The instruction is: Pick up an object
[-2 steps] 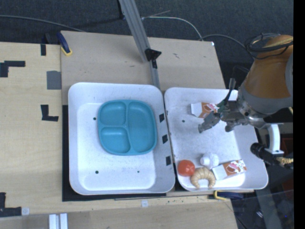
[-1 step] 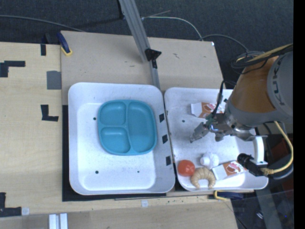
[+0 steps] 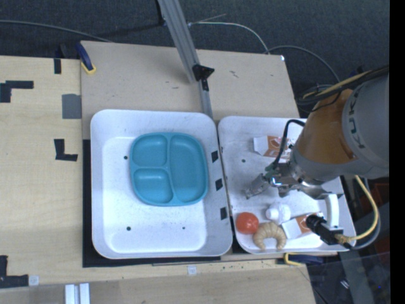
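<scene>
I am hovering my gripper [image 3: 258,189], fingers' spread impossible to tell, with the croissant [image 3: 270,234] lying crosswise just toward the bin's near rim.

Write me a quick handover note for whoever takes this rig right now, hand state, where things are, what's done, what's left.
Hand: low inside the right bin, over its bare middle; nothing seen between its fingers.
Right bin, near edge: red ball, croissant, small white piece, white and orange packet. Far side: another packet.
Left bin: teal divided plate.
Done: arm is in the bin.
Left: no object picked up yet; grasp and lift remain.
</scene>
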Controlling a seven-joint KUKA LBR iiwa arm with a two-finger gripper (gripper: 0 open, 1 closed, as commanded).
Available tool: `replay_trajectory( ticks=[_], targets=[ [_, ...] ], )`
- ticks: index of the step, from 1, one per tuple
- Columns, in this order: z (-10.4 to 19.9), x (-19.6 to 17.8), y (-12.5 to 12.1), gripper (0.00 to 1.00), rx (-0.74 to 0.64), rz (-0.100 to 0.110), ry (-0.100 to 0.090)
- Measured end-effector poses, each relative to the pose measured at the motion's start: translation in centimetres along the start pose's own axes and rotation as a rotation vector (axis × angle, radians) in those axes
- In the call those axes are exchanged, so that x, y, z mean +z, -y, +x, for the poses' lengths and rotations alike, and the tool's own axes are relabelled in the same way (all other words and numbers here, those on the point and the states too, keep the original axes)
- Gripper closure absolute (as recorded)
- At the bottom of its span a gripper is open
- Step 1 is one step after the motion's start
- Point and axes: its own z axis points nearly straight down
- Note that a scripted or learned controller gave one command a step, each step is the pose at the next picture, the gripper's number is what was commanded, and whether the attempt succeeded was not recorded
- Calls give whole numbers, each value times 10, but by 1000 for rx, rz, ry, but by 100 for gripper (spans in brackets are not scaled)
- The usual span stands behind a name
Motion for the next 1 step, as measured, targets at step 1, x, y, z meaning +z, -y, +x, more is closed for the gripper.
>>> replay_trajectory(
  ticks=[1],
  targets=[
    [0,-12,-1,100,-2,-3,0]
  ],
)
